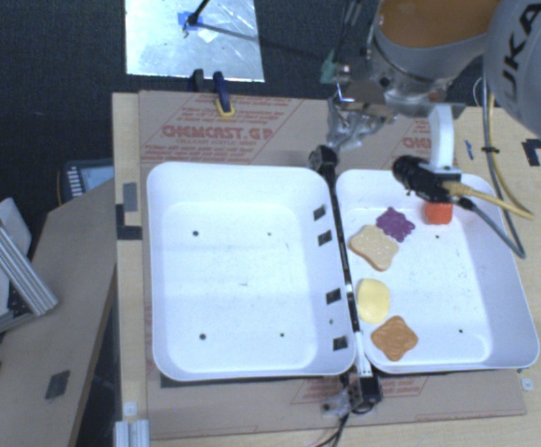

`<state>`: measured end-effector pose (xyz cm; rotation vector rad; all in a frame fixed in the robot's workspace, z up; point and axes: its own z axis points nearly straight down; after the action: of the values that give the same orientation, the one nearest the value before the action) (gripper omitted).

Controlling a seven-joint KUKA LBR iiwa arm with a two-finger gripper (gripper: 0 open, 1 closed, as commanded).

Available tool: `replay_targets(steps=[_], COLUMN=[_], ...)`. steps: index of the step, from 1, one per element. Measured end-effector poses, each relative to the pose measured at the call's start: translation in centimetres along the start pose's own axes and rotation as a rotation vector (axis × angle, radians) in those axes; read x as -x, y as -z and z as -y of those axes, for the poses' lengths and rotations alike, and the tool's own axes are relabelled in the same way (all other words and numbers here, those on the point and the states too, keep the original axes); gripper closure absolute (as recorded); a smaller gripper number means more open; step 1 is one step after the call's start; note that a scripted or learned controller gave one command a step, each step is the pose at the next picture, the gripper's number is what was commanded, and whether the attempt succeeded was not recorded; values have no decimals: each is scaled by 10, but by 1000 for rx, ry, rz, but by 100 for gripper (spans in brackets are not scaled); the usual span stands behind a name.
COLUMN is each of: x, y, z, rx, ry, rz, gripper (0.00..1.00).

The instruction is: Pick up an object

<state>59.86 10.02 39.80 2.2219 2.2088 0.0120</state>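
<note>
Gripper (349,130) hangs over the bin rim (331,180) — can't tell its opening — toast (374,247) sits well below, so a descent probably clips plastic.

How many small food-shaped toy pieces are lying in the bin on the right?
5: a purple piece, an orange-red block beside it, a tan toast-shaped piece, a pale yellow round piece, and a brown piece nearest the camera. The arm may hide others.

purple piece (397,223), orange block (439,213), yellow disc (373,300), white bins (237,277)
</note>
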Motion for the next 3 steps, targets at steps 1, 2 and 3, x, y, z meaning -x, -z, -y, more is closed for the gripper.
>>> replay_targets(steps=[1,2,3], x=[-61,-57,-61], y=[18,28,145], z=[60,57,30], rx=[-9,-7,4], ry=[17,11,11], rz=[-5,-3,-5], gripper=[100,100,100])
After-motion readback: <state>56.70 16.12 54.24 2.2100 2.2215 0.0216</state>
